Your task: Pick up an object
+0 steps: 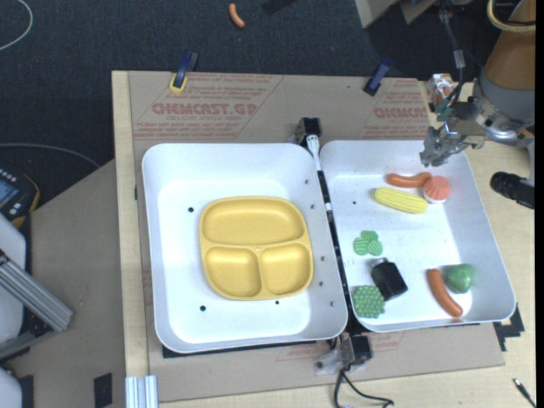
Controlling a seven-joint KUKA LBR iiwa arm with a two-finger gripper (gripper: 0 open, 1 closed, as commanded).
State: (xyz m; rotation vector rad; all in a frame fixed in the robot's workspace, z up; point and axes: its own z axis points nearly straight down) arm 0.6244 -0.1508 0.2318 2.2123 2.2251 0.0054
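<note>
The right bin [476, 228] holds several toy foods. An orange sausage [408, 179], a pink round piece [437, 189] and a yellow corn cob [400, 200] lie near its far end. A green leafy piece [367, 244], a black block [388, 279] and a green bumpy piece [367, 300] lie toward its near left. A second orange sausage [444, 291] and a green pepper [460, 276] rest at the near right. My gripper [437, 155] hangs over the bin's far right corner, just above the pink piece and the sausage's end, with nothing seen between its fingers.
The left bin [170, 253] holds a yellow divided tray [255, 246]. Black clips [309, 130] sit where the two bins meet. Blue clamps [181, 72] hold the cardboard's far edge. A stray orange piece [236, 14] lies on the dark floor beyond.
</note>
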